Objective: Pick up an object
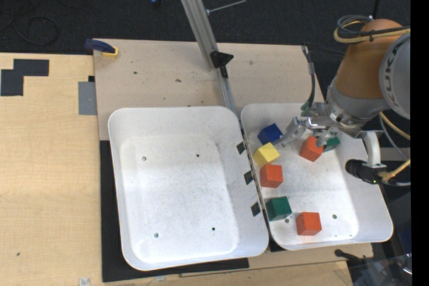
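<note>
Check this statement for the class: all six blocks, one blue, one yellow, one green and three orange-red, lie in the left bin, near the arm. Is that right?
Not quite. The camera view shows the blue block, yellow block, green block and three orange-red blocks in the right bin, not the left bin, near the arm.

- Grey arm housing point(407, 80), at the right edge of the view: part of a dark, upright lettering runs down it, cut off by the edge. It looks like the start of the maker's name, but the letters cannot be read with certainty.
- The coloured blocks, both white bins, the desk and the slanted metal rail carry no writing, numbers or signs that can be read.
</note>
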### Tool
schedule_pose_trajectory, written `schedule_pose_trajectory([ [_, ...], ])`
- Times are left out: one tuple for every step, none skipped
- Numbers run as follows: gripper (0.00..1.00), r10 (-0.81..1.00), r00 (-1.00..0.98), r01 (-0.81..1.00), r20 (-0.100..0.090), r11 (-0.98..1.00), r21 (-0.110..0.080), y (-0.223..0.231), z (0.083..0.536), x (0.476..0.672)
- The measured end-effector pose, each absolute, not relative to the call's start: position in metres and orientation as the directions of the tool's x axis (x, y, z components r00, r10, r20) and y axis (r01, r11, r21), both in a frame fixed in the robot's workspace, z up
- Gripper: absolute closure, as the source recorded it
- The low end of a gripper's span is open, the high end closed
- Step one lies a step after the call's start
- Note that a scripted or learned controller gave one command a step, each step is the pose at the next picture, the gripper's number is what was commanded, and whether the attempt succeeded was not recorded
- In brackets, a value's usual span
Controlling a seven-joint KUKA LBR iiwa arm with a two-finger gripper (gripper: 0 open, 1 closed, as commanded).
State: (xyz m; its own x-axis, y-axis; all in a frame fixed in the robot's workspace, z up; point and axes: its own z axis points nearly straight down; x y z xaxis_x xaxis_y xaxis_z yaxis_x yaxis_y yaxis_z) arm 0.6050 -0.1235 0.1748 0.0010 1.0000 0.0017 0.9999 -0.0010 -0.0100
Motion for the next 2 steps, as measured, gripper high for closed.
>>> schedule_pose_trajectory([
  [0.0, 1.0, 0.002, 1.0, 0.004, -0.002, 0.004, -0.117, 0.118, 0.604],
  [1.0, 1.0, 0.009, 1.0, 0.002, -0.009, 0.005, -0.121, 0.132, 0.605],
])
